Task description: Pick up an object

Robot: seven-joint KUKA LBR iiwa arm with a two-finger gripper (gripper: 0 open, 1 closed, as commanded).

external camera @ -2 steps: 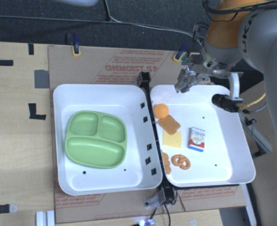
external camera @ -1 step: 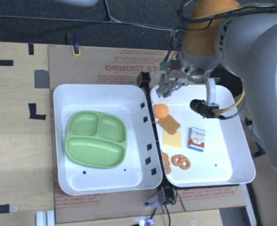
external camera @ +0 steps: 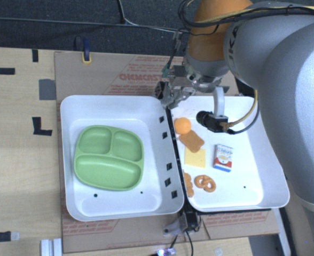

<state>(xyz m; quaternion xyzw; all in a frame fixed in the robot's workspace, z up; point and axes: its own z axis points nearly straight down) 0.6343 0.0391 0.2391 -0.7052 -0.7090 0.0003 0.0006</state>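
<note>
The right bin point(external camera: 264, 188) holds several small food items: an orange ball point(external camera: 182, 125), a brown bread-like piece point(external camera: 191, 141), a yellow cheese slice point(external camera: 195, 157), a small red, white and blue carton point(external camera: 223, 158), a pretzel point(external camera: 205, 183) and a small brown piece point(external camera: 188, 184) by the divider. My gripper point(external camera: 173, 93) hangs over the far left corner of this bin, above and behind the orange ball. Nothing shows between its fingers. The arm's orange band and grey body cover the far right of the bin.
The left bin point(external camera: 71, 111) holds a green divided plate point(external camera: 109, 157). A black cable with a connector point(external camera: 212, 121) droops from the wrist into the right bin near the orange ball. Both bins rest on a cardboard sheet point(external camera: 114, 71) on the wooden bench.
</note>
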